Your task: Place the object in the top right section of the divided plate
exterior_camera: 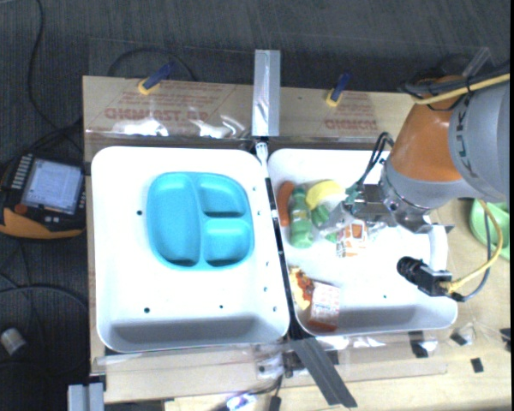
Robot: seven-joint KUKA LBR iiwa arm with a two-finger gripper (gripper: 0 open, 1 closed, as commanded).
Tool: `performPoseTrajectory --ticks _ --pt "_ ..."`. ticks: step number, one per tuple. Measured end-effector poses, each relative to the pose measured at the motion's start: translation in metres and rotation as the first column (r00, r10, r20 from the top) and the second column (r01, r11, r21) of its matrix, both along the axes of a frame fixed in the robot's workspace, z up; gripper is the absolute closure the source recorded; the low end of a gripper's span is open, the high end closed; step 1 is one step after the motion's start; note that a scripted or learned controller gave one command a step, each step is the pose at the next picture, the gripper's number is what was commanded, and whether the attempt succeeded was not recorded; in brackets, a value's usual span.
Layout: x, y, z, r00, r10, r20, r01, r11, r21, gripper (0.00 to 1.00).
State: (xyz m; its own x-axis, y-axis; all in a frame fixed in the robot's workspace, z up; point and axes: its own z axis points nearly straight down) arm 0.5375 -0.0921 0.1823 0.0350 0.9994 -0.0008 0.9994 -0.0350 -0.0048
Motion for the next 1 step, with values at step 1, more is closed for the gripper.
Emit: performPoseTrajectory --ticks 1 --pt "-0.0154 0.0092 0.0623 0.978 -0.208 0.0 0.208 0.978 -0.003 1.0"
